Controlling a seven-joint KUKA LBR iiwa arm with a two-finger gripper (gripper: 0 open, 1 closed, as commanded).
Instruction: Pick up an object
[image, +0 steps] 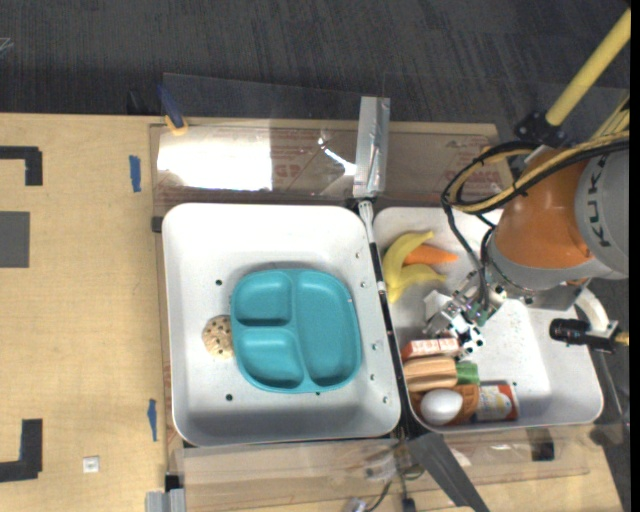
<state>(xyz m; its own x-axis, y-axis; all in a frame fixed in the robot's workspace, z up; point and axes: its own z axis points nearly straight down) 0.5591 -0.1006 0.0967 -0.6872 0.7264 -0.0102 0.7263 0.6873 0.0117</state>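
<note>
- Looking down at a slant on the worktop (70, 300), which carries two shallow white bins side by side; all places below are given relative to the right bin (575, 395).
- At the near edge inside the right bin: a white egg (441, 406), touching a packet with a green and red label (487, 398) on its right.
- Just behind the egg: a hot dog in a bun (430, 371), and behind that, touching it, a small red and white pack (431, 347).
- Mid-bin: the end effector (462, 318) hangs low over the bin's middle, just behind the red and white pack. Cannot tell from this view whether it is spread or closed, or whether anything is in it.
- Far left corner of the right bin: a yellow banana (400, 262) with an orange carrot (434, 256) lying against it.
- Over the right bin's far right part: the arm's orange band (540, 225) and grey wrist.
- Left of the right bin, touching it along the shared rim: the left bin (190, 250), holding a teal divided tray (297, 328) at its centre and a cookie (218, 336) against the tray's left edge.
- Behind both bins: a clear plastic sheet (250, 150) lying flat.
</note>
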